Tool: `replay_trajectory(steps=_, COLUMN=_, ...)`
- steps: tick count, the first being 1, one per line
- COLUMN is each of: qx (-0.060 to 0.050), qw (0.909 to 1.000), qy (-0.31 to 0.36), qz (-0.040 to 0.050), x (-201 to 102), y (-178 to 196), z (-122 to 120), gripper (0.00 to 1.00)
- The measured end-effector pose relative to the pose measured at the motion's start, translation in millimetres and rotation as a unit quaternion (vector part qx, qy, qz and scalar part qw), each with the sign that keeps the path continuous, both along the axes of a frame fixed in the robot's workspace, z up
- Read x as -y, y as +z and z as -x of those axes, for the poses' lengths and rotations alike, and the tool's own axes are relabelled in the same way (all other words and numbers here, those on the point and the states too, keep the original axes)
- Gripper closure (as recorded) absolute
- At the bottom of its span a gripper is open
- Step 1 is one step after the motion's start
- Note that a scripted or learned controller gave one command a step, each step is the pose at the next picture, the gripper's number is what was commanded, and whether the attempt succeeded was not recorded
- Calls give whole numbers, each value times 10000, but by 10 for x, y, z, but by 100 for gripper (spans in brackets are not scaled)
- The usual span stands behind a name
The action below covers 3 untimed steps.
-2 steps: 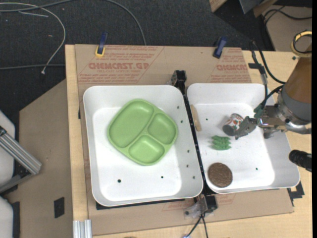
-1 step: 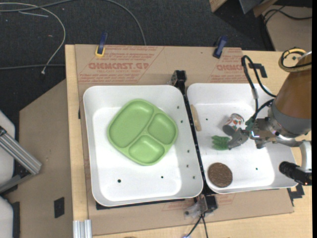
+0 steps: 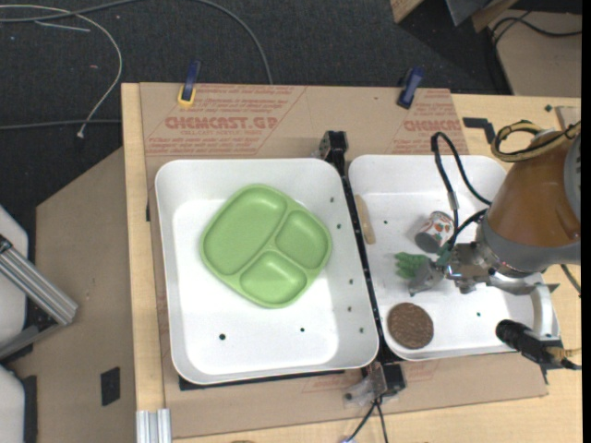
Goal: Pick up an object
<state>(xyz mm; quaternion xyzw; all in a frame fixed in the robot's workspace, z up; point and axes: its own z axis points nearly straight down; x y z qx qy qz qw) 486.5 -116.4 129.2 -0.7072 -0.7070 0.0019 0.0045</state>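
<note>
From above, the tabletop (image 3: 148, 247) is a sheet of printed cardboard carrying two shallow white bins side by side. The left bin (image 3: 185, 340) holds a light green divided plate (image 3: 266, 245) with three compartments, lying flat and turned at an angle near the bin's middle.

The right bin (image 3: 462, 344) holds the smaller things. A brown round disc (image 3: 410, 325) lies at about 7 o'clock in that bin, close to its near rim. A small green toy (image 3: 408, 265) sits toward 9 o'clock from the bin's middle, and a little grey and white object with a red spot (image 3: 434, 230) stands just above it, toward 11 o'clock. A thin tan stick (image 3: 366, 220) lies along the bin's left wall.

The arm (image 3: 536, 210) comes in from 3 o'clock, its orange band broad over the right bin's far side, black cables looping above it. The claw (image 3: 432, 273) is low in the bin, just beside the green toy and touching or nearly touching it. I cannot tell how it is set, nor whether anything is gripped; the metal parts blur together there.
</note>
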Motion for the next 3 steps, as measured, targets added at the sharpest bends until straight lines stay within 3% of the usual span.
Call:
replay_trajectory(steps=1, qx=22, qw=10000, qy=-6, qz=5, x=-7, y=-466, z=5, gripper=0)
replay_trajectory(steps=2, qx=49, qw=10000, qy=-4, qz=7, x=-9, y=-333, z=-9, gripper=100)
replay_trajectory(steps=3, qx=74, qw=10000, qy=4, qz=24, x=-4, y=293, z=28, gripper=100)
